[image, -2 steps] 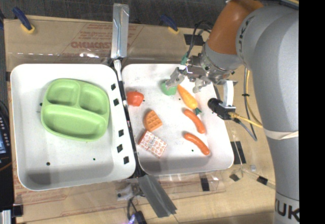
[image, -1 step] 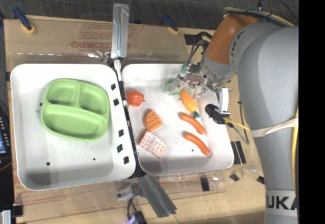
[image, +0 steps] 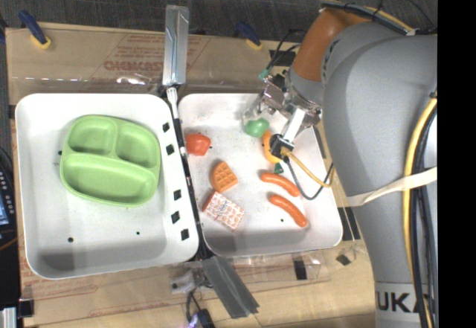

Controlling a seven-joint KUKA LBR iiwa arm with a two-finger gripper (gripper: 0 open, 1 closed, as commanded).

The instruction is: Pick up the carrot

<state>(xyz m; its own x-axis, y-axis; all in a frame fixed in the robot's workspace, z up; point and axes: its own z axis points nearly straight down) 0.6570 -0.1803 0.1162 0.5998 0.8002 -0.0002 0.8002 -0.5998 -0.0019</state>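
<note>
— Where is the gripper (image: 264, 105) at this moment?

— It hangs over the far right part of the right-hand shallow white bin (image: 223, 112), at the end of the grey arm with the orange band (image: 327, 36). I can't tell from here whether it is released or clenched.

— And the small curved orange carrot with a green end (image: 265, 143)?

— It lies on the bin floor just on the near side of the gripper, and the robot's wrist partly hides it. A round green toy vegetable (image: 255, 126) sits right by the gripper. It is close to the carrot's upper end, but I can't say whether they touch.

— What else lies around it?

— Beyond the carrot, toward the bin's near rim, an upper orange-red toy sausage (image: 279, 182) and a lower orange-red toy sausage (image: 288, 210) lie slantwise, apart from each other. Away from the gripper, toward the other bin, there is a red tomato-like piece (image: 197, 143). Nearer the rim are an orange ridged wedge (image: 223, 176) and a pink-and-white square wafer (image: 223, 210). Well apart from the gripper, the left-hand shallow white bin (image: 37, 193) holds a light green divided plastic plate (image: 111, 159).
</note>
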